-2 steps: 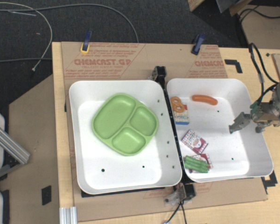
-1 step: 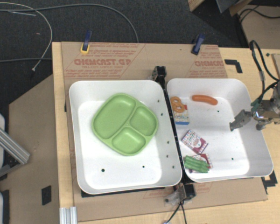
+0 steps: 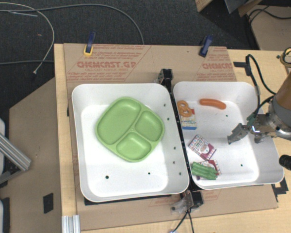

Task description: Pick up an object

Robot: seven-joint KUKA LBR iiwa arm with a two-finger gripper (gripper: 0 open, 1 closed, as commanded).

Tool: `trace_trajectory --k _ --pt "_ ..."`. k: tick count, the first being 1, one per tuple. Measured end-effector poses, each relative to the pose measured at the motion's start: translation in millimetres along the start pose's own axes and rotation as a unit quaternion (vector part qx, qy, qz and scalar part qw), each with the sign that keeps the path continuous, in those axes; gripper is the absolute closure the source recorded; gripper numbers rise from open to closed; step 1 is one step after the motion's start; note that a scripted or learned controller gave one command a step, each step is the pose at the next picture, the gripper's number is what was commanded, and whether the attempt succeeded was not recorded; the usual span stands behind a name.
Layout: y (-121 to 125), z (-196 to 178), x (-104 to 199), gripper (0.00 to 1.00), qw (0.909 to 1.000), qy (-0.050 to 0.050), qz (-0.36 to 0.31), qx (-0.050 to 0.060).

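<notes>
bins 2 (image 3: 82, 130) | plate 1 (image 3: 130, 128) | packets 3 (image 3: 202, 147) | sausage 1 (image 3: 212, 103)

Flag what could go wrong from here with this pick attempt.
1. The end effector hangs over bare floor of the right bin, apart from every item; closing there would likely grab nothing.
2. The pink packet and green item lie close together, so a grasp may nudge or catch both.
3. The orange sausage lies near the bin's far wall, leaving little finger room.
</notes>
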State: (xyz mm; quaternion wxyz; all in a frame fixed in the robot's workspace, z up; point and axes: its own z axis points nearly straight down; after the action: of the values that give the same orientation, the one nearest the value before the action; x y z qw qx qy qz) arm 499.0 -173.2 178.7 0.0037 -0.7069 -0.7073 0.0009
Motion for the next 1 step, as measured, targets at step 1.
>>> trace_trajectory --k 1 --pt "-10.2 58.2 0.7 0.00 1.0000 0.000 0.001 0.001"
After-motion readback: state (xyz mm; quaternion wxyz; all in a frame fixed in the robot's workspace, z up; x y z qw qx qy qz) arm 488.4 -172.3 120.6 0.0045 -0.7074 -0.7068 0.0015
